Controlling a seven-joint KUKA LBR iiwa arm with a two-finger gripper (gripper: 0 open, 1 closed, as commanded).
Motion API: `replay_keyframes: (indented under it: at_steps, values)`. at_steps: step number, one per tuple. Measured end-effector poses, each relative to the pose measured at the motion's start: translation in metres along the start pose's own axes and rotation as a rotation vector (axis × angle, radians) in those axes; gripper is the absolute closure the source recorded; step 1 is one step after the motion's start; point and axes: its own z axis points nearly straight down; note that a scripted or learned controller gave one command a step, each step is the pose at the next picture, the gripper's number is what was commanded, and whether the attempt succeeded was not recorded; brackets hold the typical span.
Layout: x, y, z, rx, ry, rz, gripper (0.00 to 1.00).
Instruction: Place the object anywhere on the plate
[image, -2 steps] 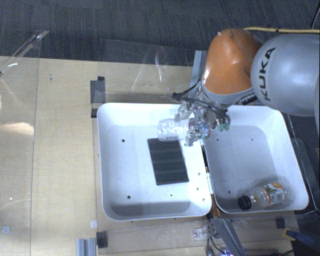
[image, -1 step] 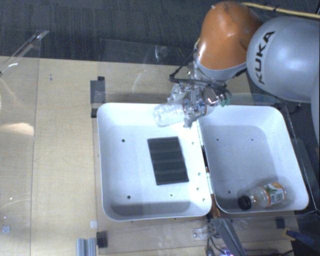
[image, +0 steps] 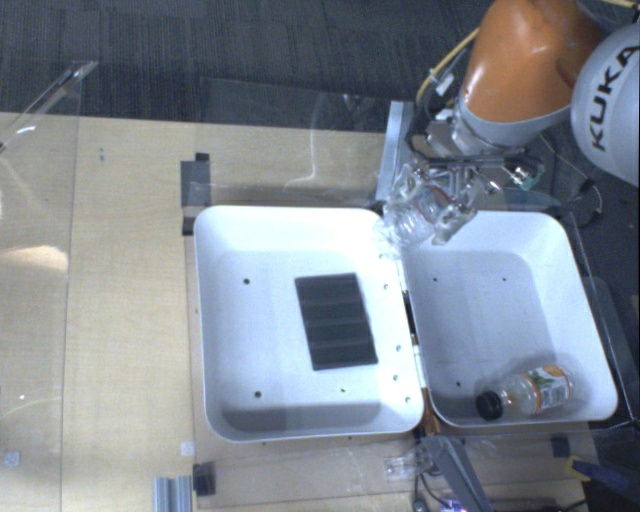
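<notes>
- Clear plastic, a small bottle (image: 525, 392) with a black cap and an orange-and-green label lies on its side in the near right corner of the right bin (image: 500, 270), far from the jaws and toward the camera from them.
- Its long axis runs roughly left to right across the view, tilted slightly; the capped end points left, toward the wall shared by the two bins, and the base points toward the bin's right wall.
- From the jaws (image: 432, 210), the bottle lies down the view and somewhat to the right, well apart, with bare bin floor between them.
- Dark and ribbed, the rectangular plate (image: 336, 320) lies flat in the middle of the left bin (image: 230, 250), down and to the left of the jaws, its long axis running nearly up and down the view.
- The jaws hang over the far left corner of the right bin, near the rim the bins share; whether they are open or closed I cannot tell, since the tip is blurred among glints and cables, and nothing can be made out held there.
- Judged from this, reaching the bottle calls for travel toward the near right corner, and closing across the bottle's narrow width would suit its lie.
- Both bins rest on the pale wooden bench (image: 100, 300).
</notes>
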Motion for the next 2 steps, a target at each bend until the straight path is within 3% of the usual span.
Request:
replay_keyframes:
  at_steps: [1,2]
  values:
    - [-0.001,0.085,-0.026,-0.001,0.000,-0.028,1.00]
    - [-0.036,0.145,-0.001,-0.005,0.002,-0.056,1.00]
